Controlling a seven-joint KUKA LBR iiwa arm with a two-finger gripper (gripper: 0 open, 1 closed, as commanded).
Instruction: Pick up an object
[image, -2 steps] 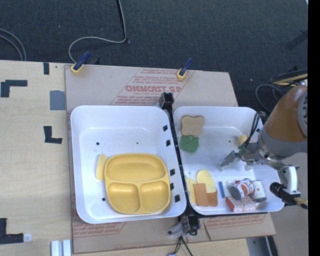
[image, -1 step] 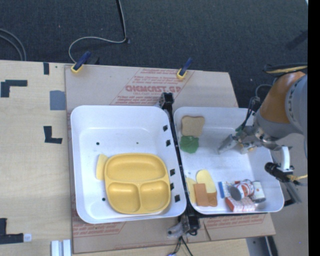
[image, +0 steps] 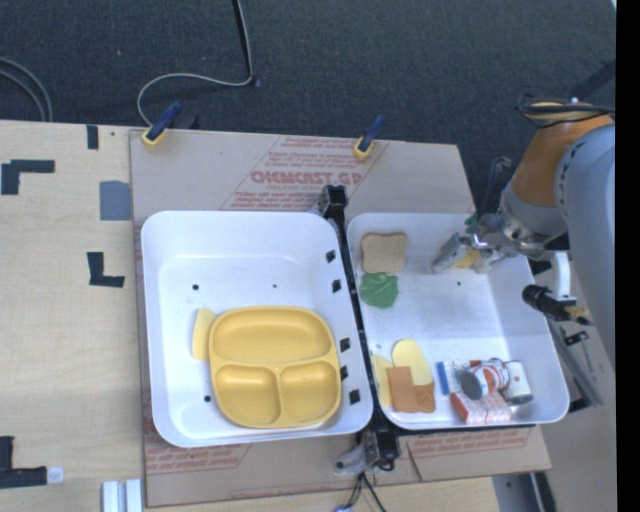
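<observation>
**Gripper low over the right bin's far right corner, something yellow at its tip**

Camera view: the arm reaches in from the right, and its gripper sits low in the right bin, near the far right corner and close to the far wall. A small yellow object shows at the fingertips; whether the jaws are clamped on it or merely beside it cannot be told, nor can its long axis.

The middle of the right bin's floor lies bare, giving open room between the gripper and the things along the near edge. Against the divider side rest a tan bread slice and, just nearer, a green piece. Along the near edge lie a yellow piece touching a brown block, then a blue stick, a red and white can with its long axis running along the near wall, and a red box beside it.

In the left bin a yellow divided tray fills the near half, its long side along the near wall; the far half is bare.
</observation>
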